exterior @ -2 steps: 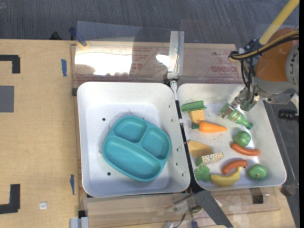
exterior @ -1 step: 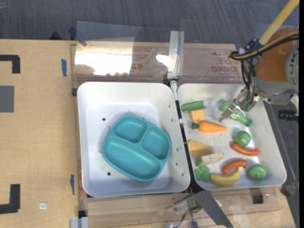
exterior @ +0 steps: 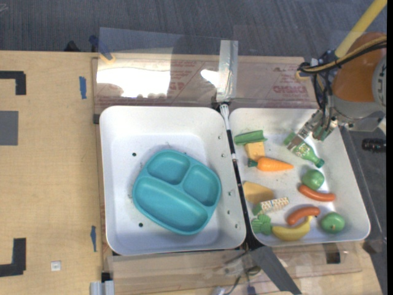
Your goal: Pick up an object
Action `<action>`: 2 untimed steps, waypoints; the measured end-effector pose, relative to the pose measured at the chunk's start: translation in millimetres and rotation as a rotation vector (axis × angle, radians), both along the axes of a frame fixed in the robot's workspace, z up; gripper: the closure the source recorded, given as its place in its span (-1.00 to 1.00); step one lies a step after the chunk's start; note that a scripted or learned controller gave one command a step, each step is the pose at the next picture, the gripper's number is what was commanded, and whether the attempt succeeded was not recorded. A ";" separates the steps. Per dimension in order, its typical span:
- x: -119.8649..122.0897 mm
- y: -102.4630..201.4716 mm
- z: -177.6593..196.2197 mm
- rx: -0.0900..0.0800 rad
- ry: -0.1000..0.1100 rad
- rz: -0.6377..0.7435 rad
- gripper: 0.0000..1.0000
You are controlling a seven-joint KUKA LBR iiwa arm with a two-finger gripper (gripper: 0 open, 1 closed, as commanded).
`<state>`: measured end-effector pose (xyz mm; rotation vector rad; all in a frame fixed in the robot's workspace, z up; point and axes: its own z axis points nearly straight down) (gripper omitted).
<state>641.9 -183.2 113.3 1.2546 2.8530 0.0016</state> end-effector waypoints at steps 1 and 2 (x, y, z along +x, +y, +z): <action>-0.3 0.2 -0.8 0.000 0.001 0.000 -1.00; -9.1 15.6 -25.7 0.007 0.016 -0.016 -1.00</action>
